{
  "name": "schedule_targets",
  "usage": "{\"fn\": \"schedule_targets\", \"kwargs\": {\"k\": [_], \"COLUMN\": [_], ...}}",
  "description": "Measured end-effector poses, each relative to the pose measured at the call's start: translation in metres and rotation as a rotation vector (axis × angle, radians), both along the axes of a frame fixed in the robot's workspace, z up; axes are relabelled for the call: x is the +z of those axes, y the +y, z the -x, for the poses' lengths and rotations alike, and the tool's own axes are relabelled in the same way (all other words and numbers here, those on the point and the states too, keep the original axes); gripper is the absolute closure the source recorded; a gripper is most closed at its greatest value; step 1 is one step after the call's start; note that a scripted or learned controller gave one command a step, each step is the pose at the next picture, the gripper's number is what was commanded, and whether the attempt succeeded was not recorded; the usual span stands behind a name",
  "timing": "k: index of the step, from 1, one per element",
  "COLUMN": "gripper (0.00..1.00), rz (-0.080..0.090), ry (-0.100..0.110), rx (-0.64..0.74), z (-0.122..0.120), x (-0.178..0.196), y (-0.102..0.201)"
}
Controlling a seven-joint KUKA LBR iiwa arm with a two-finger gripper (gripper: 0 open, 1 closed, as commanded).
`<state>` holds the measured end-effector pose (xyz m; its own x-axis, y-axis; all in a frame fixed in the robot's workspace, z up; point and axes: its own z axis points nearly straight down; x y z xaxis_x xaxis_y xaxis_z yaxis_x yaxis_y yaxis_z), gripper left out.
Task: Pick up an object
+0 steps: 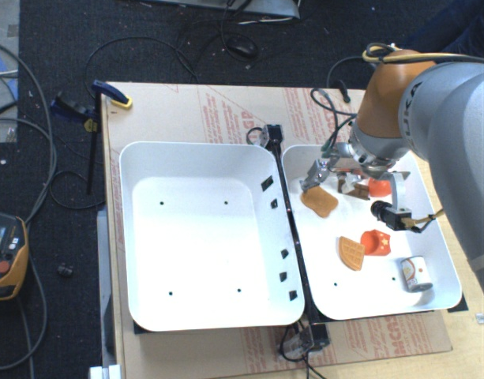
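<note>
Tan, the bread-shaped piece (320,203) lay in the right bin (443,279), just below the gripper (330,174). Whether the pincer stood wide or narrow could not be told. For a sound pick, the descent should centre over the piece, clear of the orange wedge (351,253) and red item (376,242).

A robotics lab or test workshop: a plywood worktop (202,117) carries two white bins (147,164) under a grey and orange robot arm (415,93), with black cables (60,180) trailing over dark carpet (52,38), a blue clamp (107,95) and a handheld controller (5,255)
</note>
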<state>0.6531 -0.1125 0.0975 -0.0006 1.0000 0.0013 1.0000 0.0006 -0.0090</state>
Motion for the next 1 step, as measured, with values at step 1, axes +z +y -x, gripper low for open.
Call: {"fn": "schedule_targets", "kwargs": {"k": [1], "gripper": [1.00], "rz": [0.000], "ry": [-0.001], "rx": [0.000], "z": [-0.0010], "x": [0.0103], "y": [-0.0004]}}
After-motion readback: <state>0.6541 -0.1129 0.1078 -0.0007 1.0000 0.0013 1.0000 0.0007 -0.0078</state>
